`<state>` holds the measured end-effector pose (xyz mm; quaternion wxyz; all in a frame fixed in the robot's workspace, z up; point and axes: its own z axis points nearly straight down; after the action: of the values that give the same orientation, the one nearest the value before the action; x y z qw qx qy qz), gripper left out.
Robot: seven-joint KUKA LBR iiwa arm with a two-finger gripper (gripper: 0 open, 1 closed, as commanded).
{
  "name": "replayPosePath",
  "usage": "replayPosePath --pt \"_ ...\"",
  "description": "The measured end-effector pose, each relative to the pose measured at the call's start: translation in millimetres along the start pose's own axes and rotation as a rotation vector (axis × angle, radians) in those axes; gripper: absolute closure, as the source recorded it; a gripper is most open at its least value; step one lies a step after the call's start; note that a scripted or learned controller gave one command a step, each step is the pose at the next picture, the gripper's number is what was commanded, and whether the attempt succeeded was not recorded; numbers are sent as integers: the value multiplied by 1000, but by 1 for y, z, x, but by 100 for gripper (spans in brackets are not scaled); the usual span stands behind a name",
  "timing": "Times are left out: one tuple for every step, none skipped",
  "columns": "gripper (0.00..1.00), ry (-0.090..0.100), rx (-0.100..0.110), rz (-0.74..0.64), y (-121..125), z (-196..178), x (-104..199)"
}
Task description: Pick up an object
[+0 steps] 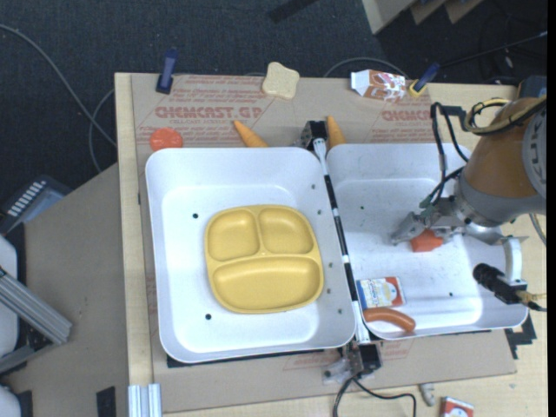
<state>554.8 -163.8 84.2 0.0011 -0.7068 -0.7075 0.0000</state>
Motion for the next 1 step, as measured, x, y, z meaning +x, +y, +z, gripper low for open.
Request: replayPosePath --pt "100 -1 -2 1 0 -10 -1"
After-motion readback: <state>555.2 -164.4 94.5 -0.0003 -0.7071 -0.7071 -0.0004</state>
